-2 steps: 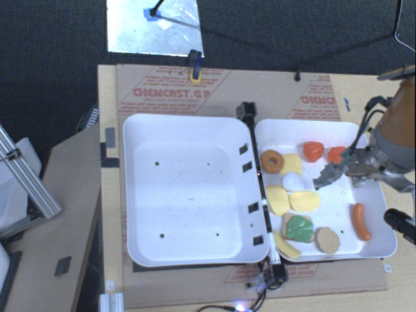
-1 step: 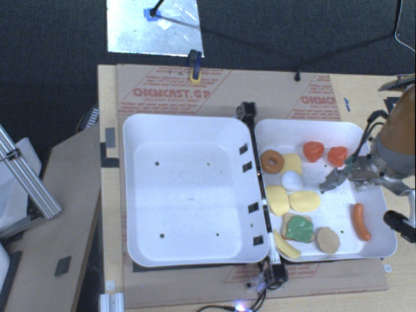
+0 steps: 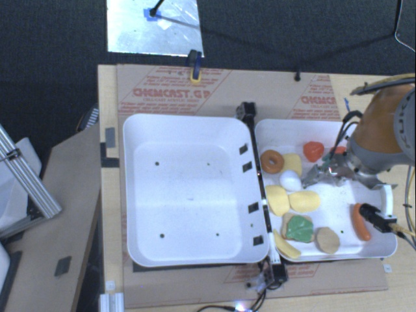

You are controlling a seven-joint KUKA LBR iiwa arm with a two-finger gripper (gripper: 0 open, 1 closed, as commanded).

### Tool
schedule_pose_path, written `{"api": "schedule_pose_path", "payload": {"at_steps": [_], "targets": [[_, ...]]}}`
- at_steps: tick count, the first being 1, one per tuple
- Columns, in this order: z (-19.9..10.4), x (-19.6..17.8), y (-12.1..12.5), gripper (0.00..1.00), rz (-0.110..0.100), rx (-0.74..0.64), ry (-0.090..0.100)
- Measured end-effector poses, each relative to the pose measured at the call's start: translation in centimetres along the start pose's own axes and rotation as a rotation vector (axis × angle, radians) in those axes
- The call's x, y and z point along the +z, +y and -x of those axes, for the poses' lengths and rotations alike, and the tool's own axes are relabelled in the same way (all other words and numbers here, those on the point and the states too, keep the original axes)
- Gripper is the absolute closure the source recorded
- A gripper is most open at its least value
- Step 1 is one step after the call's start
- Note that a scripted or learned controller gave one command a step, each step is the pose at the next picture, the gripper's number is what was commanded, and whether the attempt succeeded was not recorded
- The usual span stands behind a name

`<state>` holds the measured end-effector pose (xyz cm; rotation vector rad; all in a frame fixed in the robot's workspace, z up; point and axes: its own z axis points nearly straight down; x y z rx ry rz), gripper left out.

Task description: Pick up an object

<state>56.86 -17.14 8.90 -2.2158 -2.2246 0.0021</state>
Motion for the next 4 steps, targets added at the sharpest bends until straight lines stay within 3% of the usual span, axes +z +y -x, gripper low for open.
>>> {"api": "schedule_pose_path", "payload": {"at_steps": [1,2,3,4], "targets": [[-6.6,0.8,8.1,0.00,-0.038,0.004,0.003],[-7.4,-2.9,9.4,0.00,-0.029,0.007,0.003],[-7.3,-3.8,9.3,1.00,-0.032,0.004,0.002],[-23.6,-9.9,8.2,1.00,0.007,-0.015,0.008]]}}
